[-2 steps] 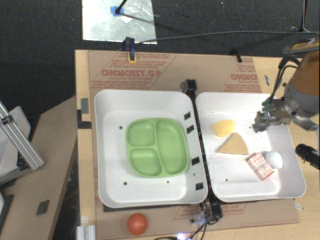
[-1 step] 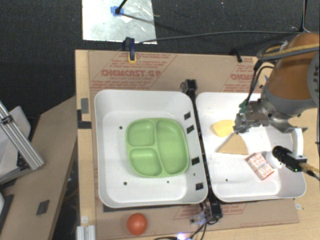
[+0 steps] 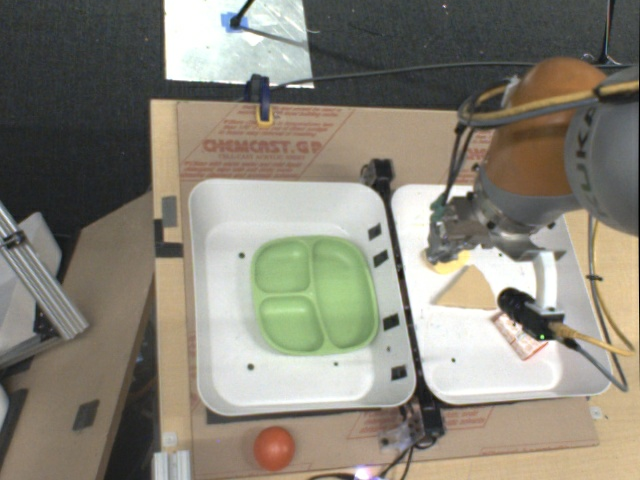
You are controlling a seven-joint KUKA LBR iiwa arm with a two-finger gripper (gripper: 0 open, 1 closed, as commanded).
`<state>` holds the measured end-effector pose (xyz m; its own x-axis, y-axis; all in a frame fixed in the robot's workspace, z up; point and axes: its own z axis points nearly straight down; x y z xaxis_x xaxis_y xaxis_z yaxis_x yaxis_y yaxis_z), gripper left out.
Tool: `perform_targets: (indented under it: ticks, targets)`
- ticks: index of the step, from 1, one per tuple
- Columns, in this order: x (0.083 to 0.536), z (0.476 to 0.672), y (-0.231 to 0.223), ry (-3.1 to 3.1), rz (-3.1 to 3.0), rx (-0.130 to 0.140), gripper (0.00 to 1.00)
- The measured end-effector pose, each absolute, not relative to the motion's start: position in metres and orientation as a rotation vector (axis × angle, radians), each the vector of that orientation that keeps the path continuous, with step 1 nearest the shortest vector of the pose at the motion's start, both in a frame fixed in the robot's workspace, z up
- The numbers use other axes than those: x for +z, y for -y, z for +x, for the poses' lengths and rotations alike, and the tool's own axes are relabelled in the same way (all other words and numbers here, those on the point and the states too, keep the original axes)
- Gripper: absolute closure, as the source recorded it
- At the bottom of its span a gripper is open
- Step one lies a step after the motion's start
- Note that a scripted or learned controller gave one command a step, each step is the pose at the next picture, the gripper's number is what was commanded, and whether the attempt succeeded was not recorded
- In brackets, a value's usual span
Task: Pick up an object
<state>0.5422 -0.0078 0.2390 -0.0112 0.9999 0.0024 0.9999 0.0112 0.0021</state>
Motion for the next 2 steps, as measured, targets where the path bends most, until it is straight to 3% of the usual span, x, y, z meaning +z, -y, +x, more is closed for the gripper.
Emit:
perform_targets:
  ticks: [2]
  targets:
    - [0.219,0.549,-0.085,2.23,-2.21,-0.002,1.0]
